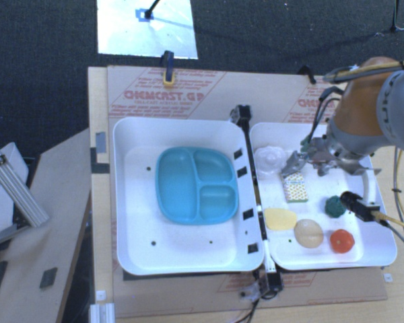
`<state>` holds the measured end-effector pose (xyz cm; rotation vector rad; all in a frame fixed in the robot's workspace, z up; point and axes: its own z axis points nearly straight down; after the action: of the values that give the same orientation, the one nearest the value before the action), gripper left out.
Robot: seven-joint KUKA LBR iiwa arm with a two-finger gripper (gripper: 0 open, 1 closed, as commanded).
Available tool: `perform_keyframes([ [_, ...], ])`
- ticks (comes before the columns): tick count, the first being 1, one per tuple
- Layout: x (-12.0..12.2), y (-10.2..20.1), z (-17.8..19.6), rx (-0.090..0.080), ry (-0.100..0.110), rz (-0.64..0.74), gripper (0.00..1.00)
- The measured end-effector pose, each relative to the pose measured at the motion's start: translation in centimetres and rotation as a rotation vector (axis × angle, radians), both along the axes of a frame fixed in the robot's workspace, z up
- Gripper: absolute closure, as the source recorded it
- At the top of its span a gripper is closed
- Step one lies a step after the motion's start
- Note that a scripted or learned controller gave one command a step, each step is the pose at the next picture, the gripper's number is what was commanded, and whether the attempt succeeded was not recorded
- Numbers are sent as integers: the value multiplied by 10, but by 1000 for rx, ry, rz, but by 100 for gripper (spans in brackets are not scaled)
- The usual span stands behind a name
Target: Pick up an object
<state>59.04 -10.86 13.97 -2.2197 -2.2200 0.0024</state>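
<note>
The patterned sponge (295, 188), a small rectangular pad with a green-and-white speckled face, lies flat on the floor of the right bin (384, 247), just below the jaws (297, 163) and apparently not touching them. The jaws hang low over the bin's upper middle, metal fingers pointing down and left; whether they are spread or pressed together cannot be told, and nothing shows between them. To the left of the jaws and close by sits a clear plastic cup-like piece (269, 159). Further below the jaws, past the sponge, lie a pale yellow lemon-shaped object (281, 219) and a tan egg-shaped one (309, 233), near each other. Down and to the right of the jaws are a dark green round item (334, 206) and a red tomato-like ball (342, 241). The grey arm with its orange band (363, 106) rises to the upper right of the jaws. Well to the left, across the divider, the left bin (135, 247) holds a blue compartment tray (196, 185). Both bins rest on a cardboard-covered worktop (188, 96).
</note>
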Motion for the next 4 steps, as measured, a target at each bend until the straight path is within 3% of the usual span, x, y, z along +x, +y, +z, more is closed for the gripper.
perform_keyframes([
  [1,2,0,13,-2,-7,-1,100],
  [4,1,9,157,-2,-10,5,100],
])
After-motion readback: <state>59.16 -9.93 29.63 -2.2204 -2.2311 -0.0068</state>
